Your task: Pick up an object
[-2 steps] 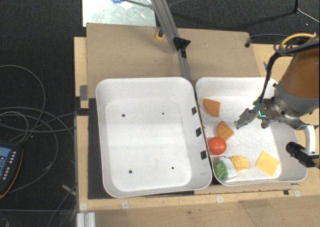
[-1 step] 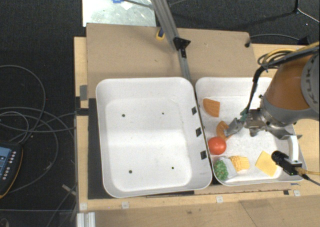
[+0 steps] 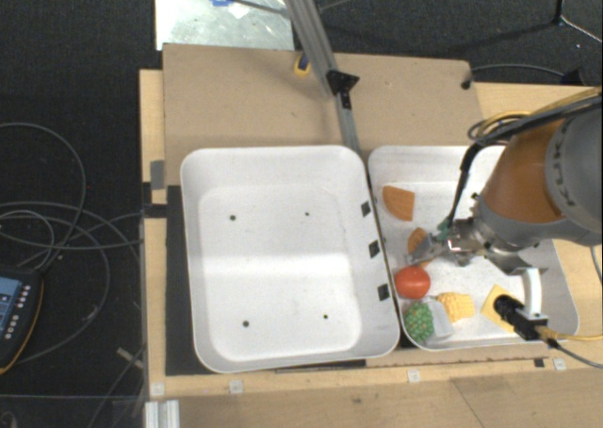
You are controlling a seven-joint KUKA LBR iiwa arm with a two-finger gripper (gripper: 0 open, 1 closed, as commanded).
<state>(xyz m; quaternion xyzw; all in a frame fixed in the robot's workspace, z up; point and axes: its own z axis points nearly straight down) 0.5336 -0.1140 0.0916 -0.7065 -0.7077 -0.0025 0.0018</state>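
Note:
My gripper (image 3: 426, 245) hangs low over the right bin (image 3: 384, 164), its tip right at a small brown piece (image 3: 416, 239) near the bin's left wall. An orange wedge (image 3: 399, 201) lies above it. Below it sits a red tomato (image 3: 412, 281). Along the front wall lie a green bumpy item (image 3: 419, 321), a yellow corn cob (image 3: 456, 304) and a yellow block (image 3: 496, 303). The wrist hides the fingers, so whether anything sits between them is unclear.
The left bin (image 3: 273, 256) stands beside the right one, sharing a raised rim with black clips. A grey pole (image 3: 316, 35) slants in from the top. The arm's orange band (image 3: 523, 176) covers the right bin's right side.

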